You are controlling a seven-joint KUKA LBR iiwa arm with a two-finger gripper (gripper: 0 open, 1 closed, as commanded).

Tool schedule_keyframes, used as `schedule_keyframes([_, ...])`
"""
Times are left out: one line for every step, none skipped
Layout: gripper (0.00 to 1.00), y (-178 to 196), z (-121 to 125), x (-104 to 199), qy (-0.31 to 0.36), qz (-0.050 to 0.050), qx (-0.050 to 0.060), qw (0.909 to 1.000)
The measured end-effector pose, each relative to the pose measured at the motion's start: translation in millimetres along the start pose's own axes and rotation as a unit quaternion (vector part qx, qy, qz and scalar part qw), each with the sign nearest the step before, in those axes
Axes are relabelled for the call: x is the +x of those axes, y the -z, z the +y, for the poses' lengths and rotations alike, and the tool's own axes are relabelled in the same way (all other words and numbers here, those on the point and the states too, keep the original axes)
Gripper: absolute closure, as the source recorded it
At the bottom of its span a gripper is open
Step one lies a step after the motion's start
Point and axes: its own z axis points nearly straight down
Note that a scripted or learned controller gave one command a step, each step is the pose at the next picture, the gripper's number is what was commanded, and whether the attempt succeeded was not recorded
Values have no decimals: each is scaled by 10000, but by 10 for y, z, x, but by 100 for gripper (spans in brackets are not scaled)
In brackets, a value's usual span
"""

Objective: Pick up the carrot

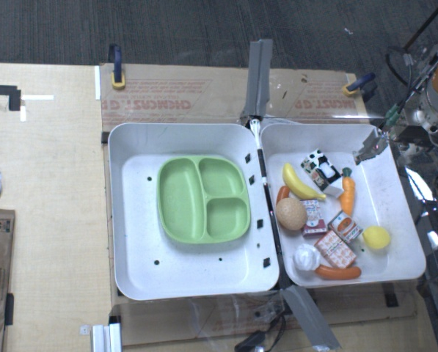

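the carrot [348,194] lies in the right bin [395,273], a small orange piece standing roughly on end, with the white tag end at its top. it sits at about three o'clock from the banana [301,182] and just past the black-and-white toy cow [320,169], which lies at its ten o'clock. a red-and-white carton [345,228] is near it at six o'clock, and the lemon [377,237] sits at about four o'clock, a little apart.

the gripper [370,149] hovers over the upper right corner of that bin, at roughly one o'clock from the carrot and clear of it. nothing is seen between its fingers; whether they are spread or closed cannot be told from this angle.

the step in hand looks like the approach: the carrot is not yet touched. the next move would call for the gripper to travel toward seven o'clock and descend over the carrot, with the fingers straddling its narrow body. the cow close by leaves little room on that side, so the descent wants care.

the green divided plate [203,198] rests in the left bin [123,218].
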Motion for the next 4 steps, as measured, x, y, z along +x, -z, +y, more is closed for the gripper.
schedule_keyframes([0, -1455, 187, -198, 1151, 1, -9, 9934])
schedule_keyframes([0, -1791, -11, -331, 1879, 0, -15, 9822])
schedule_keyframes([0, -1783, 76, -423, 2806, -10, -28, 9598])
schedule_keyframes([100, -1689, 80, -432, 2785, -13, -39, 9604])
